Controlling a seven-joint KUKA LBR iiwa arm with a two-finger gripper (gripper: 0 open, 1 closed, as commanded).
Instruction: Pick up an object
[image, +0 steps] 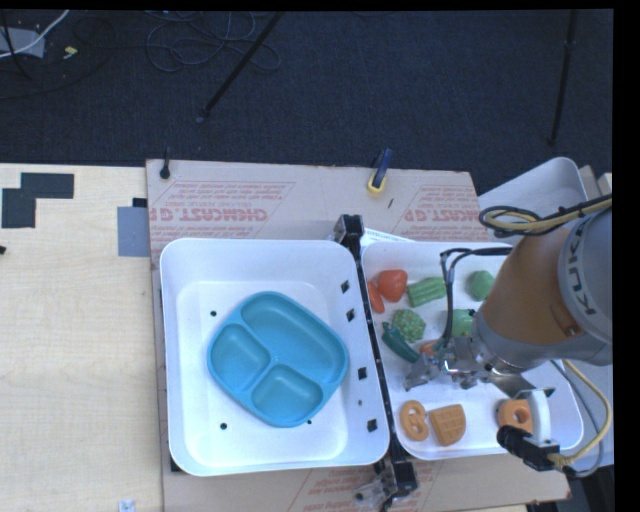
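Your gripper (425, 370) hangs low in the right bin (570, 425), centre-right of frame; whether it's spread, you cannot tell. The pretzel (413, 420) just below looks light, stiff; pinch across its width.

Pale wooden bench (70, 340) under cardboard sheet (250, 205), two white bins (180, 350).

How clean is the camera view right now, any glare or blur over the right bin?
Camera view: even lighting, no harsh glare on the right bin; the toy food reads soft, and the arm shades the gripper; the blue plate looks sharpest.
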